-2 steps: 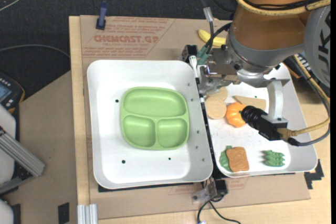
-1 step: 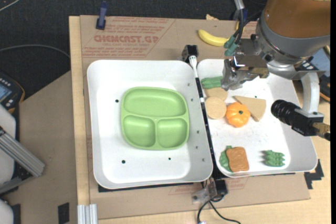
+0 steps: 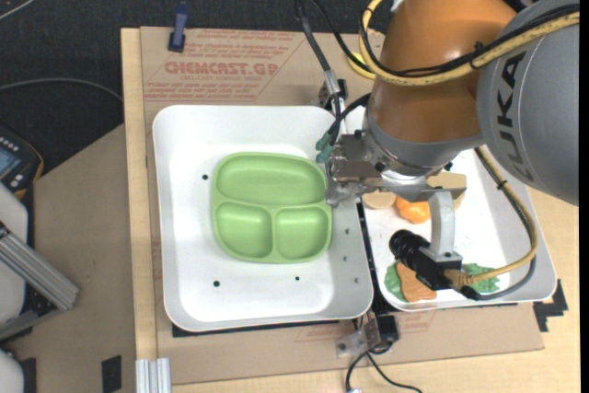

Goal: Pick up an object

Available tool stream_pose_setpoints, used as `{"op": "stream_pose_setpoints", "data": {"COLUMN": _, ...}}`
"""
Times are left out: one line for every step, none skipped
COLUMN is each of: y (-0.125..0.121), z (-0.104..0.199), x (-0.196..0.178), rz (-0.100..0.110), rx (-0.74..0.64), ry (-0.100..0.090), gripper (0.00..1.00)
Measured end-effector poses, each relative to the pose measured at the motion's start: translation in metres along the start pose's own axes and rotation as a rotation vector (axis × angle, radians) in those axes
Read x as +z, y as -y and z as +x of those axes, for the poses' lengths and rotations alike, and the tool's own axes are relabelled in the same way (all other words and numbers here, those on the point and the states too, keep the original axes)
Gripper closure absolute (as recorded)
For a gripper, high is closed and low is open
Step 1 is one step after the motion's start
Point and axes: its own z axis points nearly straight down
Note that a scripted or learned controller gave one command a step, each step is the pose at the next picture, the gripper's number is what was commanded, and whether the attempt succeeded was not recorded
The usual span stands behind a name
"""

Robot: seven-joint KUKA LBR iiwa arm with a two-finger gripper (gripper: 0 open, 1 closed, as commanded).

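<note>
My arm's orange and grey wrist [image 3: 433,97] hangs low over the left part of the right bin [image 3: 515,225] and covers most of it. The gripper [image 3: 398,190] is beneath the wrist, pointing down into that bin, just above a small orange piece [image 3: 416,211] and a pale tan piece [image 3: 377,199]. A light wooden block [image 3: 451,185] peeks out right of them. Near the bin's front edge lie a green leafy item [image 3: 480,278] and an orange-tan piece [image 3: 419,290].
The left bin [image 3: 184,198] holds a green divided plate [image 3: 271,205] in its middle. The wall between the two bins runs just left of the gripper. Cables loop behind the wrist at the back. Cardboard [image 3: 221,60] lies under both bins.
</note>
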Motion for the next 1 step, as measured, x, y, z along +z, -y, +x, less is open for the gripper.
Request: {"op": "stream_pose_setpoints", "data": {"y": -0.0013, "z": -0.0047, "x": -0.1372, "rz": -0.03, "rx": 0.002, "ry": -0.006, "gripper": 1.0}}
